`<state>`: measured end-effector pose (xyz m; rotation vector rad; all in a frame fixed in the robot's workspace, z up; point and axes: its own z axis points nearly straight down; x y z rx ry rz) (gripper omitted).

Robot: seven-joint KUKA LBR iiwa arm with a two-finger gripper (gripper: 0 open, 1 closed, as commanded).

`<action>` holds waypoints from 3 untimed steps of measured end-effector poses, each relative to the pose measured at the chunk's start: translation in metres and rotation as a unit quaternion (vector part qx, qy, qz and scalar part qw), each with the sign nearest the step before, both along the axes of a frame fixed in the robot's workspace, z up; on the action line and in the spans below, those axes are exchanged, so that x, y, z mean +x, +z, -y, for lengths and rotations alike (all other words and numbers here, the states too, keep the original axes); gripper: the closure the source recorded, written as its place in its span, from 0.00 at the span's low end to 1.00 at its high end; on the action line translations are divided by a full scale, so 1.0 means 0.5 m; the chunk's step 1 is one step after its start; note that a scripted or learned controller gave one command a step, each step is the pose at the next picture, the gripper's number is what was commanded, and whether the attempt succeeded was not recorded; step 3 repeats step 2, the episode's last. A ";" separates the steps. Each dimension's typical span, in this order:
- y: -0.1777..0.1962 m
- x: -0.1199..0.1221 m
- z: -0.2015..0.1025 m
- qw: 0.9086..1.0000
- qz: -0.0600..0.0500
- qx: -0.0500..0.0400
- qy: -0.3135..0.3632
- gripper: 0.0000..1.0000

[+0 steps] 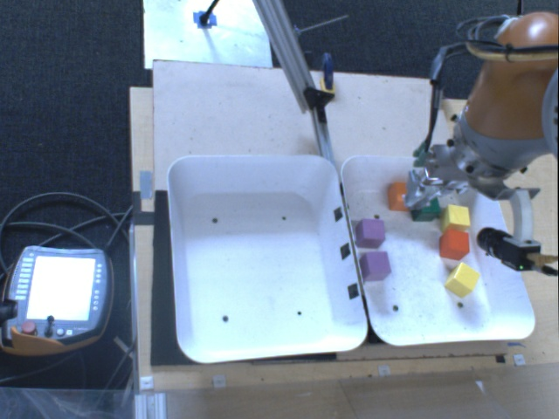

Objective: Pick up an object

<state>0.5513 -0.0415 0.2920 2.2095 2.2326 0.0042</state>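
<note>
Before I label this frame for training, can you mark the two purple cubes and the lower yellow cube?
upper purple cube (370, 231), camera view, its top face
lower purple cube (376, 265), camera view, its top face
lower yellow cube (462, 279), camera view, its top face

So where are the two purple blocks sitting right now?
Both purple blocks lie in the right bin, along its left wall, one just above the other in the camera view, left of the orange-red block.

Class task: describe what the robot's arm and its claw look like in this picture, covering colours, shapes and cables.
The arm is rounded and bulky, with a glossy orange band on top and a grey section below it. Thin dark cables loop over the orange part and run down its left side toward the wrist. The claw is a small metallic silver-grey assembly with dark parts. A black cylindrical attachment juts out on a pale bracket.
</note>
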 end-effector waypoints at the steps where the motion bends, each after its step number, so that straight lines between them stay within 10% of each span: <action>1: -0.031 0.016 -0.102 1.000 -0.001 0.000 0.000 1.00; 3: -0.073 0.004 -0.219 1.000 -0.002 0.000 0.000 1.00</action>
